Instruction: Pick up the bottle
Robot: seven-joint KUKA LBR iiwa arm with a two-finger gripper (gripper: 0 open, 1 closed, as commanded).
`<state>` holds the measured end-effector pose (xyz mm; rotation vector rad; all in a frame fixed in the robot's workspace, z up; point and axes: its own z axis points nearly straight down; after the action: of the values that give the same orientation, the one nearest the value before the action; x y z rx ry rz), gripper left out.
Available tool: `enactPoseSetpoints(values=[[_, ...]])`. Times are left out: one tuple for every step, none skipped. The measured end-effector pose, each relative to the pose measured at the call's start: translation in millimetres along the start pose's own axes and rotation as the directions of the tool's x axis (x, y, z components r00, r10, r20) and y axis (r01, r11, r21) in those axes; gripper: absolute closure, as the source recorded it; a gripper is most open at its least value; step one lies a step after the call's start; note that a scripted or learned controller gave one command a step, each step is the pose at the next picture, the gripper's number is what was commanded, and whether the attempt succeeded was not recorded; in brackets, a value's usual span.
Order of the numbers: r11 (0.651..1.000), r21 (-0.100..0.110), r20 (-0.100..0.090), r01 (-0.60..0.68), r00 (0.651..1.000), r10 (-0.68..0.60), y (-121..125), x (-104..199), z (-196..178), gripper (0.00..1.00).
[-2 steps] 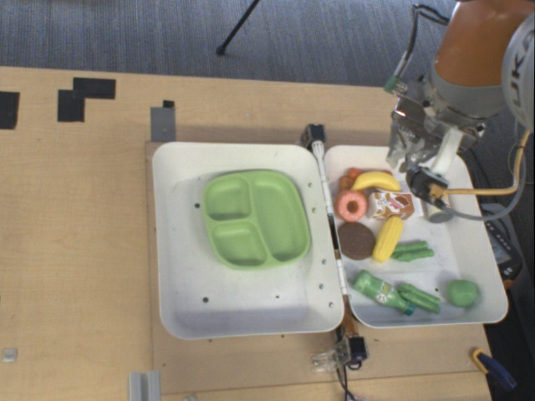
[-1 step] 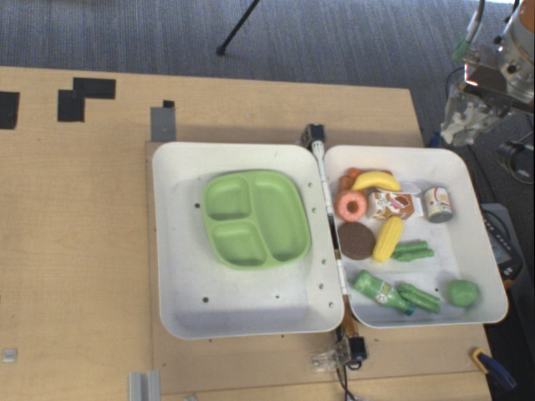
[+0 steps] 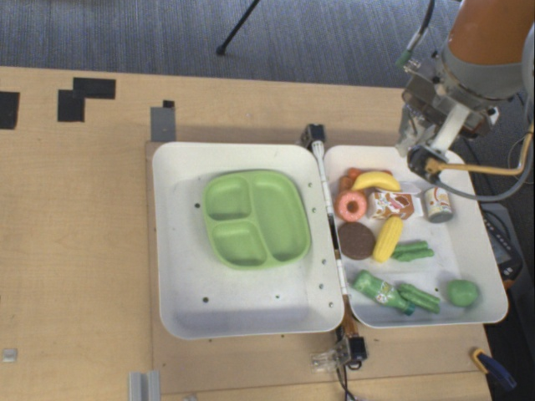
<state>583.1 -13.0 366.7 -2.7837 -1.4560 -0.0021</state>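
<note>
**Fig. 1. Tool above the far edge of the right bin; bottle at the near edge**

Overhead slanted view of the table (image 3: 75,241) w/ two white bins side by side.

Left bin (image 3: 180,224): holds one green divided plate (image 3: 255,220), lying flat at about the centre.

Right bin (image 3: 481,224): holds all the small items.
- The bottle (image 3: 380,291) is green w/ a pale label and lies on its side along the near edge, toward the near-left corner.
- A green vegetable (image 3: 422,297) lies just beside the bottle, touching or nearly touching its right end.
- A green ball (image 3: 461,292) sits at the near-right corner.
- At mid-bin, a brown disc (image 3: 358,239) and a corn cob (image 3: 388,238) lie next to each other, w/ a green pod (image 3: 413,251) to their right.
- Toward the far edge are a banana (image 3: 376,180), a pink donut (image 3: 351,206), a small carton (image 3: 393,205) and a can (image 3: 437,205).

Arm: enters from the upper right. The tool (image 3: 411,139) hangs over the right bin's far edge, toward the far-right corner, well apart from the bottle, w/ nothing seen in it. Whether the tool is spread or pressed together: cannot tell at this res.
</note>
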Motion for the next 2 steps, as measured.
enactPoseSetpoints(values=[[1.0,0.0,0.001,0.017,1.0,-0.017,-51,-27,22,1.0],[0.987,0.001,0.0,0.163,0.987,-0.163,-111,30,64,1.0]])
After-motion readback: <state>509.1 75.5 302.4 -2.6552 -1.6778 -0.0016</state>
